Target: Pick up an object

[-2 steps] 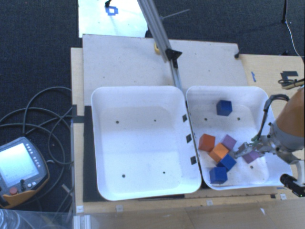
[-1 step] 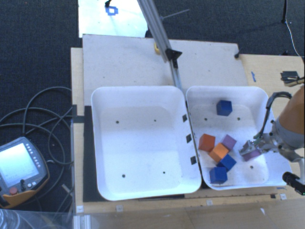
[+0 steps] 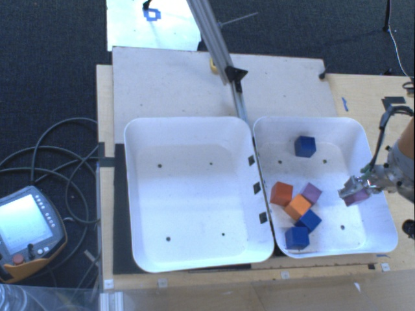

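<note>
Near the front rim of the right bin [image 3: 382,238], you have a cluster of blocks [image 3: 299,214], well left of the gripper [image 3: 355,192]. The gripper sits by the right wall, clamped on a small purple block [image 3: 357,198] (seemingly gripped between the fingers). A lone blue cube [image 3: 305,146] lies farther back.

even, bright overhead light; white bins [image 3: 194,135] glare slightly; soft focus throughout.

The arm [image 3: 403,154] is cut off by the right edge.
</note>
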`<state>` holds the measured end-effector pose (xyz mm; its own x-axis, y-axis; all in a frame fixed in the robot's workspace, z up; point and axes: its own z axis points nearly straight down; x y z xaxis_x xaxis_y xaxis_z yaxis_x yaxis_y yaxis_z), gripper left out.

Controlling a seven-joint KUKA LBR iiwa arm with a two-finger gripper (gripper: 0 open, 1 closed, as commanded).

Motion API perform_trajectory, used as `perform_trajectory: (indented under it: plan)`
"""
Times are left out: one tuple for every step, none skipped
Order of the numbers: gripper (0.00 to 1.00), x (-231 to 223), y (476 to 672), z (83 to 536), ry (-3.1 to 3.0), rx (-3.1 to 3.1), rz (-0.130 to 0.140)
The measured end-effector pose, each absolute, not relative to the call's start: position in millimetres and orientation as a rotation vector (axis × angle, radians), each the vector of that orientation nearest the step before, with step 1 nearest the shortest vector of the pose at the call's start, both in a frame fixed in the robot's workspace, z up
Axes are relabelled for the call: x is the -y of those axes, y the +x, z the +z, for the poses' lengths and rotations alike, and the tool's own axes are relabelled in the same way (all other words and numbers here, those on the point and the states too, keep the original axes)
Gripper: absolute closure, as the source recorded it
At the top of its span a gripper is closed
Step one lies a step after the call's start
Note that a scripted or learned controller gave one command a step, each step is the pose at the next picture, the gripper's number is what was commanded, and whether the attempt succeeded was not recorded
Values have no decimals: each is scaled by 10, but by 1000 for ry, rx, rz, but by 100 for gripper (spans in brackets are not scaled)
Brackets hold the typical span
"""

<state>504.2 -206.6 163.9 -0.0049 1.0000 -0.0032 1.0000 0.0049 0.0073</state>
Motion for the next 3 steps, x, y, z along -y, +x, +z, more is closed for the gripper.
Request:
perform_trajectory:
  plan:
    - [100, 2027, 4995, 2241, 2210, -2222, 6]
    - [100, 1998, 5097, 2729, 2209, -2224, 5]
    - [100, 1447, 5127, 2768, 2209, -2234, 4]
